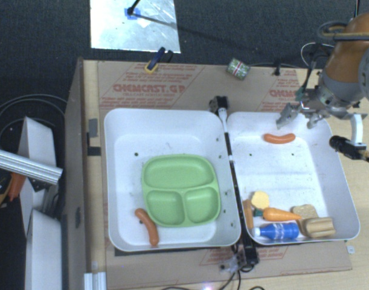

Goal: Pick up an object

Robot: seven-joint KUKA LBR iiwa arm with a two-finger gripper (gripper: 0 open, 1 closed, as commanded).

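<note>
The grey arm with its orange band comes in at the upper right of the frame, and its two-finger gripper (299, 117) hangs over the upper right corner of the right shallow white plastic bin (329, 180). The two grey fingers are spread apart and grasp nothing. Just below and left of the fingertips lies an orange toy sausage (279, 138), flat on the bin floor near the bin's upper edge, apart from the fingers.

The middle of the right bin is bare white floor, with open room between the sausage and the cluster packed along the lower rim. That cluster holds a yellow round piece (260, 199), an orange toy carrot (279, 214), a blue and white bottle (278, 231) lying on its side, a tan bread-like slice (304, 211) and a tan wooden block (319, 226); they sit close together, some touching, hard against the lower wall.

The left shallow white plastic bin (127, 138) shares the centre divide with the right one. A light green three-compartment plastic tray (180, 189) rests in its lower middle, and a second orange toy sausage (148, 225) lies just beside the tray's lower left corner, near the bin's lower rim. The upper part of this bin is open floor.

Both bins stand on a brown cardboard sheet (172, 83) whose edge frames them.
</note>
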